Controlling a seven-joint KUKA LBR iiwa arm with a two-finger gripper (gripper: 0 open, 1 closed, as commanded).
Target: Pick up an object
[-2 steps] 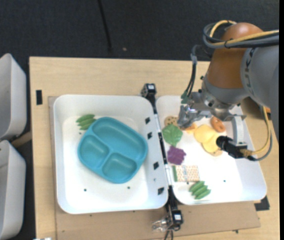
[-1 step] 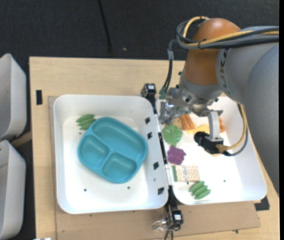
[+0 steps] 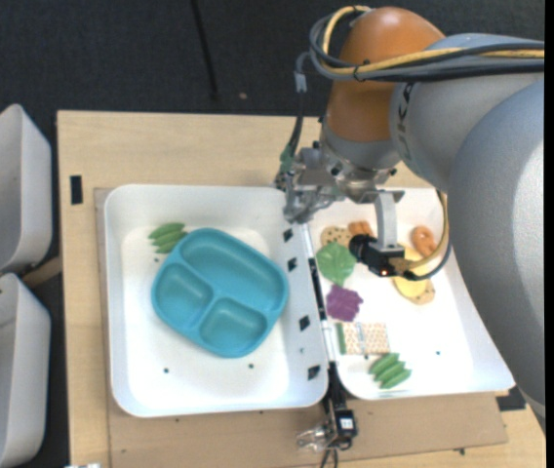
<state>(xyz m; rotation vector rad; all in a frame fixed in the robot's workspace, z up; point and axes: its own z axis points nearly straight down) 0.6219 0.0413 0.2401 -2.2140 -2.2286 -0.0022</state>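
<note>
- I see the tool (image 3: 308, 201) at the far edge of the right bin (image 3: 472, 359), above the divider; whether it's apart or together, I can't tell.
- Nothing looks picked: green piece (image 3: 336, 261) lies just nearer.
- I judge this the approach; next, descend squarely on 1 piece.

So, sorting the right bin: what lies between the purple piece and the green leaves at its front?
A checkered wafer lies between the purple piece and green leaves, camera view.
</note>
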